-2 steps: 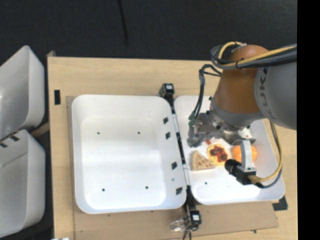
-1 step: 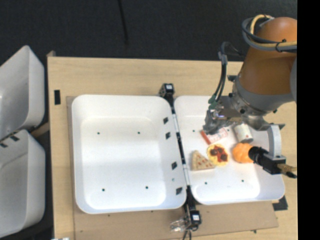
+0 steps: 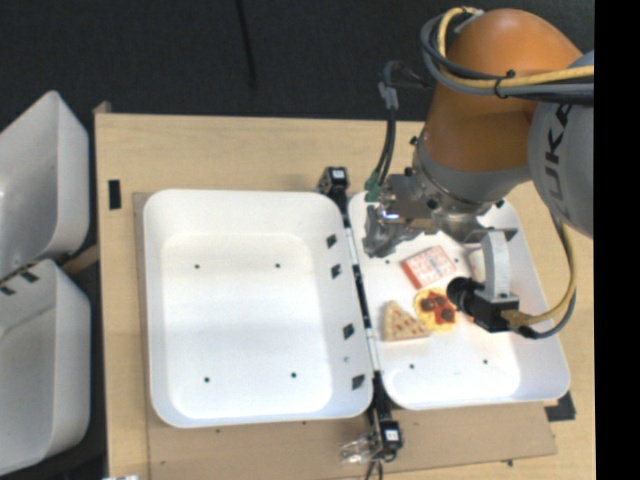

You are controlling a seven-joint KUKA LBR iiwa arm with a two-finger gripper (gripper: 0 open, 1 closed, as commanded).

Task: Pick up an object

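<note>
Camera view looked down on a pale wooden bench (image 3: 230, 153) against a dark floor, and two shallow white bins sat side by side on it. Left bin (image 3: 240, 308) showed a bare white floor with a few small dark dots. Right bin (image 3: 470, 373) held the action: a red-and-white card (image 3: 430, 265), a yellow wedge (image 3: 402, 322) and a yellow piece with dark red spots (image 3: 434, 308), all bunched near its middle. Down over the bin's upper left corner hung the gripper (image 3: 383, 233), close beside the card, but the arm's big orange band (image 3: 490, 78) and grey wrist blocked it, so I could not tell how it stood. White moulded shapes (image 3: 35, 268) were cut off at the left edge.
</note>
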